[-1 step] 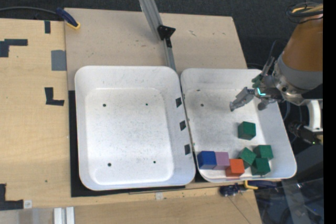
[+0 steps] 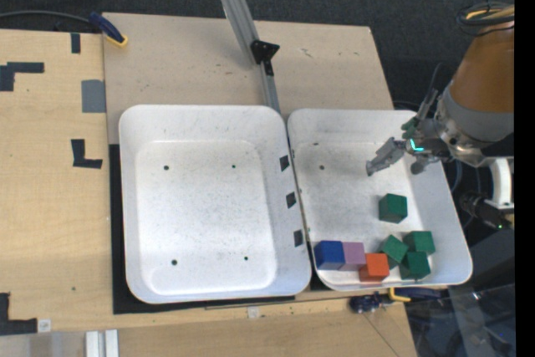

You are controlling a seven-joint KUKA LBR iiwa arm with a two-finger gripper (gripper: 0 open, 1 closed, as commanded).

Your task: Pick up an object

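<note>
Camera view: claw [image 2: 399, 156] hovers over right bin [image 2: 334, 130], fingers apart, gripping nothing; lone green cube [image 2: 393, 207] sits just below it; blue cube [image 2: 329, 254] at front edge.

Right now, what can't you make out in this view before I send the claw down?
- Claw: too small and blurred in the camera view to tell whether it is open or shut.
- Green blocks in the right bin: bunched together, so their count is unclear.
- Arm: cut off by the right edge.
</note>
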